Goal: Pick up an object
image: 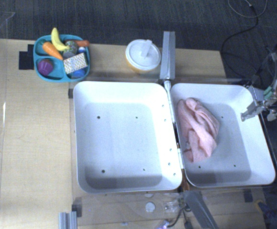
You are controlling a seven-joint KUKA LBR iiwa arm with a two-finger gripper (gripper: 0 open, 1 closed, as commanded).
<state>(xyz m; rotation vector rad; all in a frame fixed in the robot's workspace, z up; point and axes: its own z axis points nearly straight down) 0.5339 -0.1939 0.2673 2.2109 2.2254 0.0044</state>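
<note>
**Cloth grab could easily come up empty**

The pink cloth (198, 129) lies crumpled at about 9 o'clock in the right bin (243, 173), near the wall shared with the left bin (124, 175). The gripper (253, 109) sits over the right bin's rim at 2 o'clock; can't tell how it's set. My guess: soft folds could slip out, or it snags just a corner. No readable writing anywhere.

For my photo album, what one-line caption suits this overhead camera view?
Crumpled pink cloth lies in the right bin while the robot's gripper hovers at that bin's right rim.
</note>
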